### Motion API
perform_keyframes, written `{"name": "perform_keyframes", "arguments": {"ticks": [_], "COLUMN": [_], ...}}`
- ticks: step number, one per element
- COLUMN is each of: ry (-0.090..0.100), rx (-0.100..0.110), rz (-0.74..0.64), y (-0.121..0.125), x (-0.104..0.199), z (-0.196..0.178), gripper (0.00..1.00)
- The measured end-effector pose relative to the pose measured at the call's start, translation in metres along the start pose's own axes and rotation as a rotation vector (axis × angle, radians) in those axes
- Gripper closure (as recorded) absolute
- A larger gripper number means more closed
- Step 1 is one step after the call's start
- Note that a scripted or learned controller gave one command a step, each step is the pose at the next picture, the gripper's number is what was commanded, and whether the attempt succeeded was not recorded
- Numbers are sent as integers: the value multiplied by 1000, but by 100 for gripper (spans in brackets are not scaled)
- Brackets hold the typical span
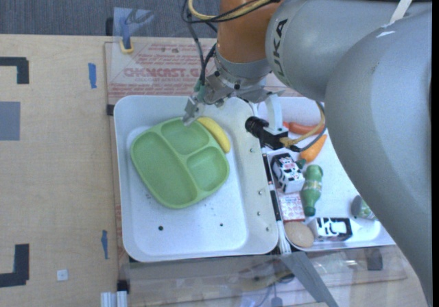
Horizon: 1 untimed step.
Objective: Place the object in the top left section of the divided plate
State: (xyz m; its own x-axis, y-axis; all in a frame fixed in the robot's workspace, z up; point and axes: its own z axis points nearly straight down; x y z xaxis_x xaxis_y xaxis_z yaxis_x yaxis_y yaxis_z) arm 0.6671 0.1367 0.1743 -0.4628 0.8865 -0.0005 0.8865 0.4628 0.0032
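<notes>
The two-finger gripper (190, 115) is seen at the upper edge of the light green divided plastic plate (180, 162); whether its fingers are apart or together cannot be told. The plate lies in the left shallow white bin (192, 237), tilted, with three sections. A small curved yellow banana (215, 133) rests on the plate's upper right rim, just beside the gripper tip. In the right white bin (343, 162) an orange carrot (312, 148) and a green bottle (312, 188) are found.
</notes>
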Motion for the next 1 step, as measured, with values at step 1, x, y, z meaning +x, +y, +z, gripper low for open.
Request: {"name": "perform_keyframes", "arguments": {"ticks": [1], "ry": [-1], "rx": [-6], "rz": [0], "y": [2], "x": [0], "z": [-12], "gripper": [100]}}
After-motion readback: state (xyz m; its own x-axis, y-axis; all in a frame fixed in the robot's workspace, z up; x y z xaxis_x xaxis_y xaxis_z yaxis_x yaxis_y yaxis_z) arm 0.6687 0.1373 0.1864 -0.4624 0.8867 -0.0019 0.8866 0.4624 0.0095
